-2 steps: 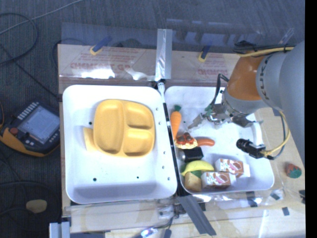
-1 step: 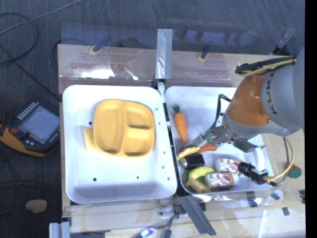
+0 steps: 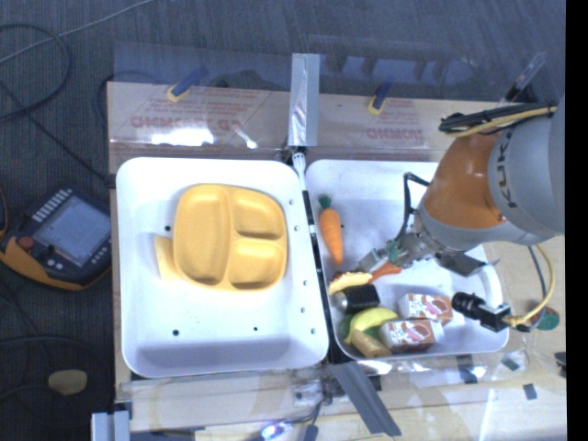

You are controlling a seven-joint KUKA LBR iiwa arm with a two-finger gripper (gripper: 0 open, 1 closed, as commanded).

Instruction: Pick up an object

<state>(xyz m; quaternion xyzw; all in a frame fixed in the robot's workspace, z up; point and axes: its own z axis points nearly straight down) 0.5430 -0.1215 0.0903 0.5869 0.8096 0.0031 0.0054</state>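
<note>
— Camera view first, biggest things first?
— Two white bins: left bin (image 3: 138, 274) well off to the pincer's left, right bin (image 3: 367, 184) directly beneath the pincer (image 3: 393, 254). Then the grey arm (image 3: 501, 186) with its orange band, reaching in from the right and hanging low over the right bin's middle.
— Next in size?
— Yellow tray (image 3: 228, 235) with compartments, lying in the left bin, well apart from the pincer.
— And the pickable things?
— All in the right bin. Carrot (image 3: 331, 234) left of the pincer, near the bin's left wall, clearly apart. Two small cartons: upper carton (image 3: 425, 306) below and slightly right of the pincer, lower carton (image 3: 407, 334) further below. Banana (image 3: 370, 320) below and to the left, beside the lower carton. Black block (image 3: 360, 296) just above the banana. Small orange piece (image 3: 386, 270) right under the pincer tip, touching or just beside: cannot tell which.
— Pincer released, clenched, or grasping?
— Cannot tell; too blurred at the tip.
</note>
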